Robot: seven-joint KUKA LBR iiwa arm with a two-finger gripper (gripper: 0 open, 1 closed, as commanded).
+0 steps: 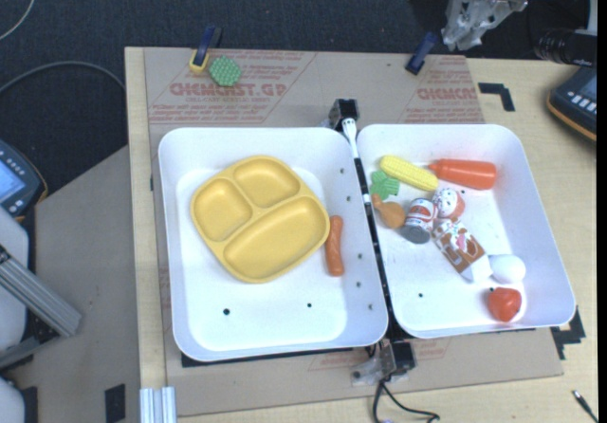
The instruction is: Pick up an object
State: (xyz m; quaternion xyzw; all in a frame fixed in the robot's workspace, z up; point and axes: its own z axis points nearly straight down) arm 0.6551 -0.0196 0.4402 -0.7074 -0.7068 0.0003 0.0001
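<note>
My gripper (467,25) hangs high at the back right, above the cardboard beyond the right bin (541,222), with nothing seen in it. The right bin holds a yellow corn cob (408,172), an orange carrot (465,173), a small green piece (384,186), a tin can (417,220), a red and white toy (450,204), a brown packet (461,248), a white egg (507,267) and a red fruit (505,303). In the left bin (190,317) lie a yellow divided plate (258,217) and an orange sausage (335,246).
Both bins rest on a cardboard sheet (285,89). A blue clamp (422,53) sits just below my gripper, and a yellow and blue clamp (202,49) with a green pad (225,70) lies at the back left. A dark handset (577,99) lies at the right edge.
</note>
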